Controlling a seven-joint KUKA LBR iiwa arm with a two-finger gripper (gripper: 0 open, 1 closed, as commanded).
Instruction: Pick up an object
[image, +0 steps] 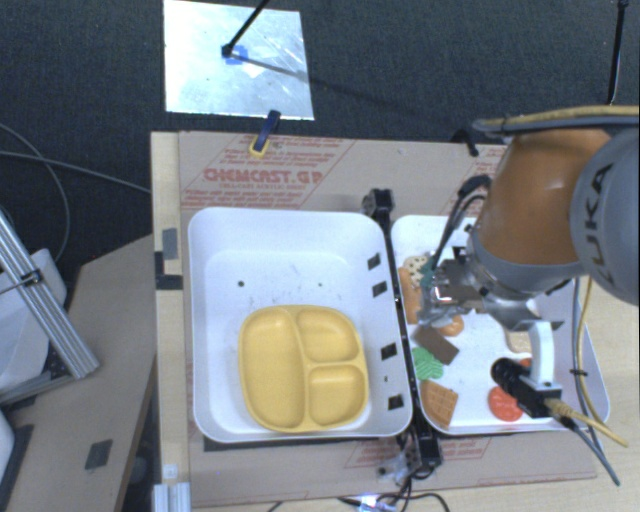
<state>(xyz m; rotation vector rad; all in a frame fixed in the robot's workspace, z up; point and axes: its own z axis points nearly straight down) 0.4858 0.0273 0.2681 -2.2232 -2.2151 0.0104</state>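
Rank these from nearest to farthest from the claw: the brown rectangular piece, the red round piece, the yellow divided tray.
1. Brown rectangular piece, just below the claw, right bin.
2. Red round piece, right bin's lower corner.
3. Yellow divided tray, left bin.

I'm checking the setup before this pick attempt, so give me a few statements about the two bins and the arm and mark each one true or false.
1. The yellow divided tray lies in the left bin. True.
2. The tray holds food. False: its compartments are bare.
3. The arm hangs over the right bin. True.
4. The waffle piece lies in the left bin. False: it lies in the right bin.
5. A red piece lies in the right bin. True.
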